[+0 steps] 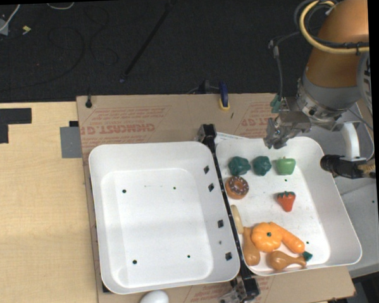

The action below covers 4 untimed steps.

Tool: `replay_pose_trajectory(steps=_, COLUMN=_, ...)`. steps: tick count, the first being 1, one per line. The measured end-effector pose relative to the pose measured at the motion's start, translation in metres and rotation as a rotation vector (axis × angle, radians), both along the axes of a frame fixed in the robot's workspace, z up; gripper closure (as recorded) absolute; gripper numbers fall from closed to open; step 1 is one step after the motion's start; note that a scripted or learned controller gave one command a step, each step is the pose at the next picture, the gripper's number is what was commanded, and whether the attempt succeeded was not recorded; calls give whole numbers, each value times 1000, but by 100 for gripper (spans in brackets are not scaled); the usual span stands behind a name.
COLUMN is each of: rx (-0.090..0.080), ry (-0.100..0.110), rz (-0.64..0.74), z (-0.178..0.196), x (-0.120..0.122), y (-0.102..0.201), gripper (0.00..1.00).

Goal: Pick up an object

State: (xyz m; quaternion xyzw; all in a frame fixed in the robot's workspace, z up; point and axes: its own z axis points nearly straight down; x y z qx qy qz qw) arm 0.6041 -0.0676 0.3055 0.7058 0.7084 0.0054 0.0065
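From where I stand, the arm reaches in from the right and its gripper point(279, 136) hangs over the back edge of the right bin point(334, 191), near the far wall and just behind a row of small toys. Nothing sits under it in a grasp; no toy is lifted, and all of them lie on the bin floor.

The nearest candidates are the green pepper point(284, 166), the two teal pieces point(261, 165) and point(238, 165) beside it, then the doughnut point(236, 187) by the divider and the strawberry point(286, 201) towards the middle. Further forward lie the small pumpkin point(266, 236), a carrot point(290, 238) touching it, and a tan gourd point(282, 260).

To do this step well, I would say the gripper should come forward a little and centre over one toy standing clear of its neighbours (the strawberry looks the loneliest), then descend straight, since the green pepper and the teal piece sit close enough to get nudged.

Whether the gripper is released or clenched I cannot tell; it is a dark tangle against the cardboard.

The left bin point(105, 184) lies alongside, and a white egg point(153, 301) rests on the surface in front of it.
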Motion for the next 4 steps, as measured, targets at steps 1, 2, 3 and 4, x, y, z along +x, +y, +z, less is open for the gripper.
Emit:
replay_pose_trajectory(steps=1, rx=2, ry=8, rz=3, z=77, x=42, y=47, gripper=100)
replay_pose_trajectory(steps=2, rx=3, ry=30, rz=5, z=-53, x=25, y=150, gripper=100)
replay_pose_trajectory(steps=3, rx=6, ry=0, rz=4, z=132, x=41, y=213, gripper=100)
replay_pose_trajectory(steps=4, rx=8, ry=8, rz=8, z=240, x=38, y=318, gripper=100)
